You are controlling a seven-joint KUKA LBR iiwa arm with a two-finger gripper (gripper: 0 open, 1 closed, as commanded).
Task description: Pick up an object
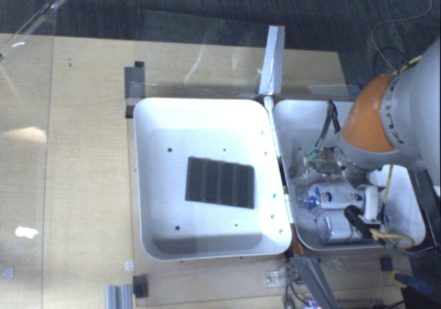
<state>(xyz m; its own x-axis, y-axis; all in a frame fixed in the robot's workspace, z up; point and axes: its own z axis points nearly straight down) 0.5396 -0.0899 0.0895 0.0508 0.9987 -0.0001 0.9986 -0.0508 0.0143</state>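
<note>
I have the gripper (318, 160) low inside the right bin (296, 120), at the right middle of the frame. It hangs from the grey arm (415, 111), below the orange band (365, 125). From this slanted view I cannot tell whether the gripper is apart or together, and I cannot make out anything clamped in it.

The likely pick candidates lie just below the gripper, in the lower half of the same bin. Closest is a small blue-and-white item (322, 198) lying on its side. It has a bright blue patch at its left end and a pale body running off to the right. There are marks on it that could be a label, but they are too small and blurred for me to read. Just below it, against the bin's lower wall, sits a grey boxy item (333, 230). It is dull and metallic-looking, and I can pick out no lettering on it. The two are close together, but I cannot say whether they touch.

The left bin (160, 156), in the centre of the frame, holds a dark ribbed slab (220, 181). This is a flat rectangle with lengthwise grooves, lying slightly skewed on the white floor, well apart from the gripper. Both bins sit side by side on the pale wooden bench (83, 183).
</note>
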